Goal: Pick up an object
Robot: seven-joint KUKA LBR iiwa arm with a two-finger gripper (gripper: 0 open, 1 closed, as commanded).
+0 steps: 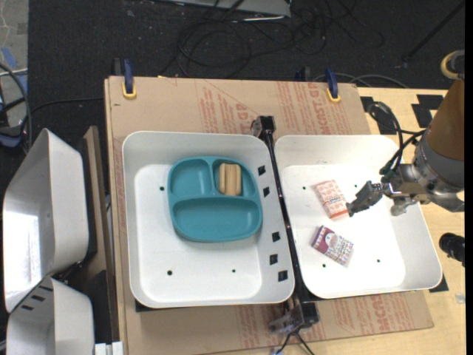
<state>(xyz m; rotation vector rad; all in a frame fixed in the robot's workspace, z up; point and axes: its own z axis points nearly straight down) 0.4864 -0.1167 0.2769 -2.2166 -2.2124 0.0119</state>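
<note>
Over the right bin (414, 272) the gripper (360, 200) hangs just right of the pink packet (330, 198), whose long axis runs up and down the view, top end tipped slightly left. Whether the pincer is open or closed, I cannot tell. A second, maroon packet (332, 245) lies below, slanting down to the right. In the left bin (148, 272), a teal tray (214, 200) holds a tan block (230, 179).

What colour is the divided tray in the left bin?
Teal blue; the tray shows clearly in the camera view, looking down on it.
</note>
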